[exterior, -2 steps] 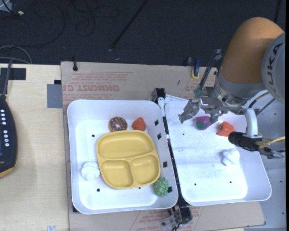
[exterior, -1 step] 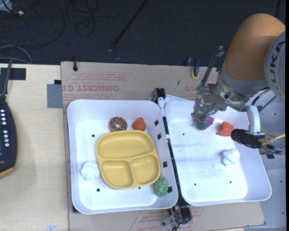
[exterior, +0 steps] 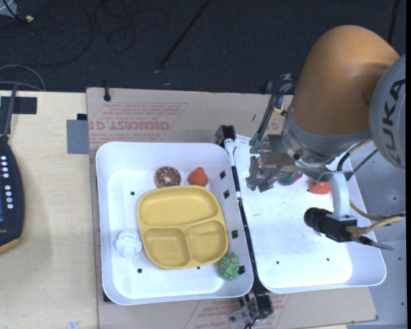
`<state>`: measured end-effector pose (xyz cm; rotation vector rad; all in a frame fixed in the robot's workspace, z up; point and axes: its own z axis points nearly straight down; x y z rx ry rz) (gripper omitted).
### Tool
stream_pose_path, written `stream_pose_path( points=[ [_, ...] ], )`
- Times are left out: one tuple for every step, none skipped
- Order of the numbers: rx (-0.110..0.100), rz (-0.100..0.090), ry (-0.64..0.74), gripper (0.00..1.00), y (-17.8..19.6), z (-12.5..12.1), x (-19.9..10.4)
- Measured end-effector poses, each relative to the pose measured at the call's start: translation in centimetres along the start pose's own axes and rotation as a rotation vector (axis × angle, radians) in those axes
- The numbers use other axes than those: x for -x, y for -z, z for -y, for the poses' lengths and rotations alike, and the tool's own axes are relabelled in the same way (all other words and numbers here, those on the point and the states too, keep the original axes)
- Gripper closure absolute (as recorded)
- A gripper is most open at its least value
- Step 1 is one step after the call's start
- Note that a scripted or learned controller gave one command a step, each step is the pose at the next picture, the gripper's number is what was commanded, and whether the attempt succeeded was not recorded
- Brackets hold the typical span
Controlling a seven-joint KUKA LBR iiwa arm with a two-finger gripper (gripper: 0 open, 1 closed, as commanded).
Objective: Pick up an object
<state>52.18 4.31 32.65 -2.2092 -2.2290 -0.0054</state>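
You see the gripper [exterior: 260, 178] low over the right bin [exterior: 294, 266], near its upper left corner. You cannot tell how it is set. The left bin [exterior: 113, 252] holds a yellow tray [exterior: 181, 225], a donut [exterior: 168, 177], a red toy [exterior: 198, 177] and a green toy [exterior: 229, 266].

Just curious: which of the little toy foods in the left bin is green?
The broccoli-like piece below the yellow tray's lower right corner; the others are brown, red, white.

Even overhead light, mild grain, dark floor above.
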Motion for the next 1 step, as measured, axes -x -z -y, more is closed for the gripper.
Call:
stream_pose_path(
  points=[
    [0.004,0.003,-0.006,1.0,6.25,1.41,-2.14]
  ],
)
